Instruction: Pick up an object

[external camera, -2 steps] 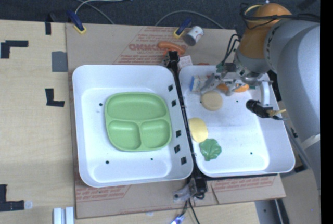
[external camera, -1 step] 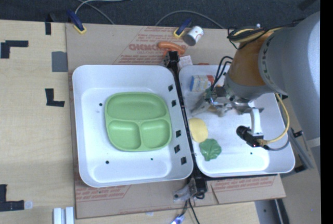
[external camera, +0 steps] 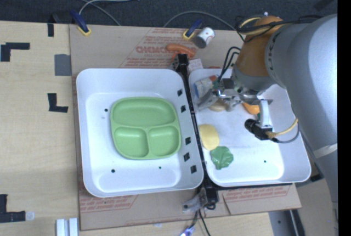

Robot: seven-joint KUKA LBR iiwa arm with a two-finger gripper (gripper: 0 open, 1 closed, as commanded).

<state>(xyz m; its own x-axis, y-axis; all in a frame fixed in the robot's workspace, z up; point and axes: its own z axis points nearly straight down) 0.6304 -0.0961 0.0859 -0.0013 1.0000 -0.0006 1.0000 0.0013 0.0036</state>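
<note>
The grey arm's two-finger gripper [external camera: 215,95] is low in the right-hand shallow white bin [external camera: 274,172], at its far-left corner among small items, so the grasp step seems in hand. The round pale-yellow object [external camera: 209,135] and the crumpled green object [external camera: 221,157] lie nearer the camera than the gripper. Whether the pincer is spread or pinching, I cannot tell; the wrist hides what lies beneath. Next calls for a straight lift.

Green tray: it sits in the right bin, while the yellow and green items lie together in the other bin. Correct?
Not quite. The camera view shows the green tray in the left bin; the yellow item and green item lie together in the right bin.
</note>
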